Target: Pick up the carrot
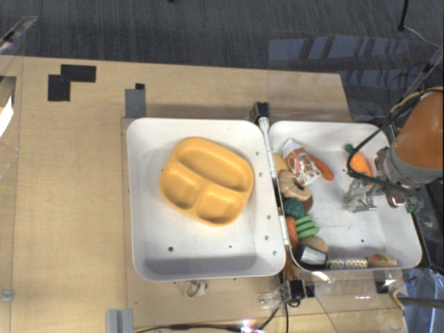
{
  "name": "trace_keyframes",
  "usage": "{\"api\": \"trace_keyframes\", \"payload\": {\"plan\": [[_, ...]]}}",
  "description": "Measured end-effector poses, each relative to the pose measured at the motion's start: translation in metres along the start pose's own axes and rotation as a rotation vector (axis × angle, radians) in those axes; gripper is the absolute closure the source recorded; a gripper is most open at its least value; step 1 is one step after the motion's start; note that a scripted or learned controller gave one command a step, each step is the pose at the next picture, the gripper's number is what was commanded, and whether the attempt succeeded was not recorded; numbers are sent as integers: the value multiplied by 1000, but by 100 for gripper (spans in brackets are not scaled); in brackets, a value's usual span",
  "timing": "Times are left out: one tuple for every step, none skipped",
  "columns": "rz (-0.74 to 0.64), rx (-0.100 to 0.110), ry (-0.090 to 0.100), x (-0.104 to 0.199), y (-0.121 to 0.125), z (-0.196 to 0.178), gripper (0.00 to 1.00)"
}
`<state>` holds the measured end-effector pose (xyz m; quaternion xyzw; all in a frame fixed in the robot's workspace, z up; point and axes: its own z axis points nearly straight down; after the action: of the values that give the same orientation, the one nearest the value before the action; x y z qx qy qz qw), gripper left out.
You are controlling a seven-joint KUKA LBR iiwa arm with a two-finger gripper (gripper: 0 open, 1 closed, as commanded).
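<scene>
Probably the carrot (pixel 322 168) (light, stiff, tapered) is best taken mid-body; the claw's (pixel 361 200) opening cannot be told.

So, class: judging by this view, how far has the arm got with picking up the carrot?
Done: the gripper is down inside the right bin. In hand: nothing visibly held. Left: the carrot lies beside the snack packet, apart from the gripper, so reaching, grasping and lifting remain.

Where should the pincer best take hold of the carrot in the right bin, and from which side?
Probably across the middle of the carrot, from straight above. It lies flat and slanted beside the food packet; its right side is free. The pincer is lower right of it.
</scene>
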<state>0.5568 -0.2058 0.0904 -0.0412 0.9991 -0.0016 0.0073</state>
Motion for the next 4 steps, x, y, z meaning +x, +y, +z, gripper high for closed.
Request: {"api": "trace_keyframes", "payload": {"plan": [[36, 1, -4, 34, 4, -1, 0], [242, 4, -10, 48, 32, -2, 0], [600, 0, 0, -71, 12, 3, 0], [810, 0, 1, -44, 9, 2, 0]]}}
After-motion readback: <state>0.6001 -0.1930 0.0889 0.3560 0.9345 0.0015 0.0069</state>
